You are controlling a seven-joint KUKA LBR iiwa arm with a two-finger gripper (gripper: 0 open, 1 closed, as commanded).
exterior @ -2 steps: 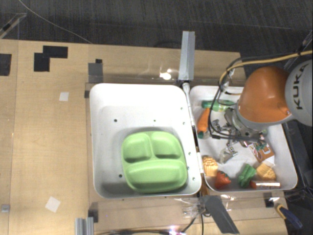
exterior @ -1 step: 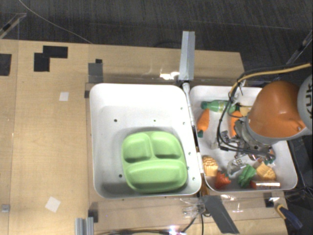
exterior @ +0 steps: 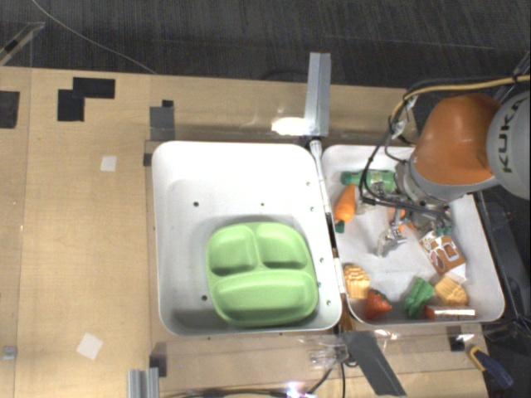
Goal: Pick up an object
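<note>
Gripper (exterior: 392, 240), descended from the arm (exterior: 452, 143) at 3 o'clock, hangs inside the right bin (exterior: 489, 259); finger state cannot be told. Left bin (exterior: 178, 222) holds a green tray (exterior: 261, 274). Toy carrot (exterior: 345, 203) lies at the gripper's 10 o'clock, strawberry (exterior: 377, 304) at 6.

- The light is bright and even, coming from overhead, and the wooden bench (exterior: 75, 247) looks warm and flat under it.
- A hot white glare sits on the metal post (exterior: 316, 98) at the back edge of the bins.
- The left bin (exterior: 191, 181) is nearly washed out, with soft grey shade along its inner walls.
- The green tray (exterior: 261, 272) throws a faint shadow to its left.
- The arm (exterior: 465, 143) dims the right bin (exterior: 489, 288) beneath it.
- Small items there look soft and grainy, hard to make out.
- The dark floor at the top is dim.
</note>
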